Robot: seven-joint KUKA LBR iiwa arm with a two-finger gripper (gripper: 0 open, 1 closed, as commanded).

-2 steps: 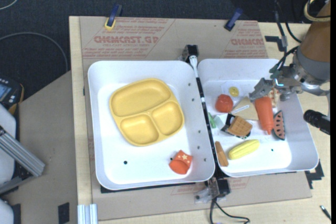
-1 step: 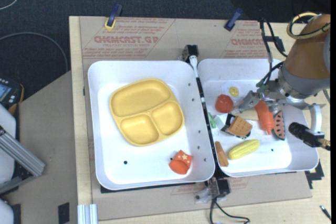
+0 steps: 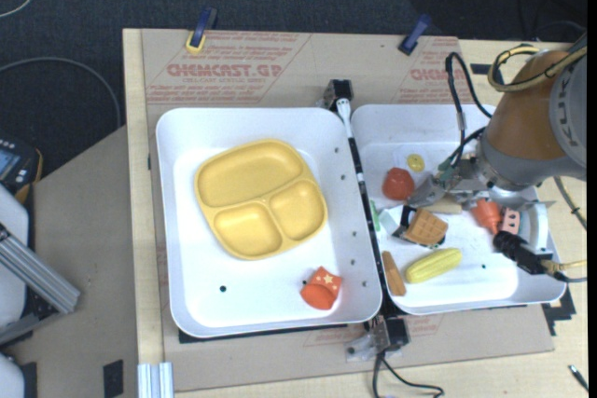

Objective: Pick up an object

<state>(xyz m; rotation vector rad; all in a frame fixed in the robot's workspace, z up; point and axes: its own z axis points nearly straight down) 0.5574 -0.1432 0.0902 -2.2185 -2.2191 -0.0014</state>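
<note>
The right bin (image 3: pixel 438 295) holds a cluster of small toy foods. A red tomato (image 3: pixel 398 184) lies toward the bin's left-centre, with a small yellow piece (image 3: pixel 414 164) just above it. Below the tomato sits a tan waffle (image 3: pixel 427 227), tilted, with a dark part touching its left edge. A yellow corn cob (image 3: pixel 434 265) lies below the waffle, angled, near the bin's front wall. An orange carrot stick (image 3: pixel 393 275) lies along the left wall, just beside the corn. A red-orange item (image 3: pixel 487 215) and a small pink-orange block (image 3: pixel 511 221) lie to the right of the waffle, close together.

The gripper (image 3: pixel 446 191) is low over the right bin, between the tomato and the red-orange item and just above the waffle. Its tips are lost among wiring and the wrist body; whether it is spread or closed cannot be told, and nothing can be confirmed in its grasp. The arm (image 3: pixel 536 121) enters from the right, its orange band above the wrist.

The left bin (image 3: pixel 177 200) holds a yellow divided plate (image 3: pixel 259 198), set at a slant near the centre. A red-orange toy with a star (image 3: pixel 322 287) lies near the front right corner, well apart from the plate.
</note>
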